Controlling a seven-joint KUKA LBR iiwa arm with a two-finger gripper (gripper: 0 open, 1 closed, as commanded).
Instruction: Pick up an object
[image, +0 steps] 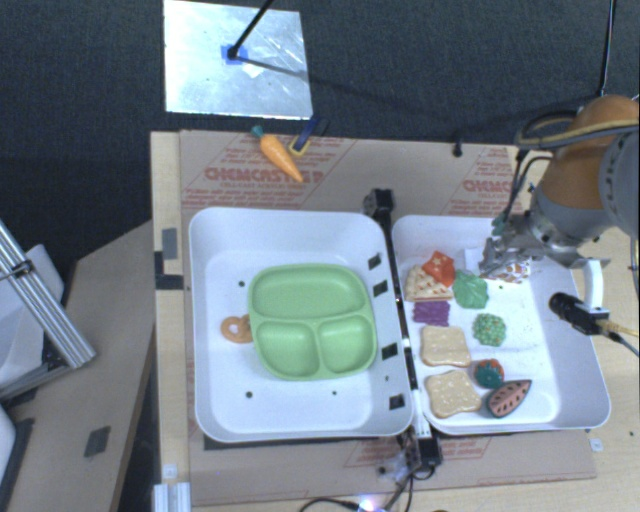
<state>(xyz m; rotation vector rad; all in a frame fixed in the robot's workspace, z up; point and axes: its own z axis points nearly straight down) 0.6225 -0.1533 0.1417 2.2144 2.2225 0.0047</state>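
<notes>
The claw (500, 256) hangs low over the upper part of the right-hand bin (575, 385), at the right of the frame, and whether it is open or closed cannot be told from this angle; something pale and speckled lies right under it, too blurred to name. The nearest likely thing to lift is the green leafy toy (470, 291), just below and left of the claw. It looks like a small moulded plastic piece: light, stiff, a bit slick and lumpy, so a pinch across its narrow middle would probably hold better than one on its rounded edge. Beside it lie a red toy (439, 267) resting against a waffle piece (425, 286), a purple slab (432, 312), a round green bumpy piece (489, 328), two toast slices (444, 346) stacked down the bin's left side, a small teal and red piece (488, 374) and a brown leaf-shaped piece (509, 397) at the lower edge. They are crowded, so neighbours may get nudged. The left-hand bin (215, 400) holds a green divided plate (312, 320) with nothing visible in its three compartments, and a small tan pretzel (236, 329) touching the plate's left rim. A toy carrot (279, 156) lies on the counter (120, 290) above the bins.
</notes>
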